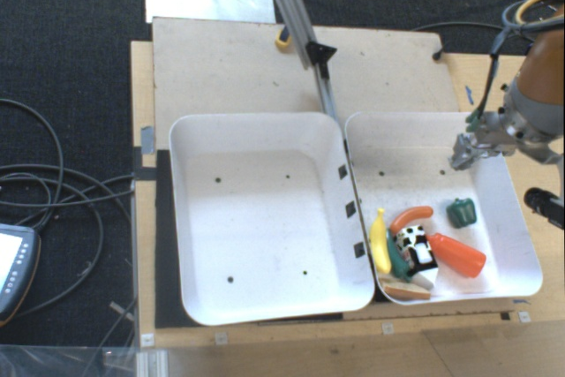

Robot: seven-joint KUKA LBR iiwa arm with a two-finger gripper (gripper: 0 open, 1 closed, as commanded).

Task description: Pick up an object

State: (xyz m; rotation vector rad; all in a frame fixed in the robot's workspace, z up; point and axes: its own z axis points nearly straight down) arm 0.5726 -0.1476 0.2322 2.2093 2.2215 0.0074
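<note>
Grey gripper (465, 151) hangs over the right bin (516, 216), its grip state unreadable.

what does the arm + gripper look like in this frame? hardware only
Grey arm body with an orange band above the wrist. A yellow-and-grey cable loop sits near the top, and a thin dark cable runs down alongside. The gripper is small, metallic grey, with greenish touches near its mount.

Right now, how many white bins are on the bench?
2. The left bin sits toward the view's left; the right bin, beside it, holds the toy food pile. None looks hidden.
</note>
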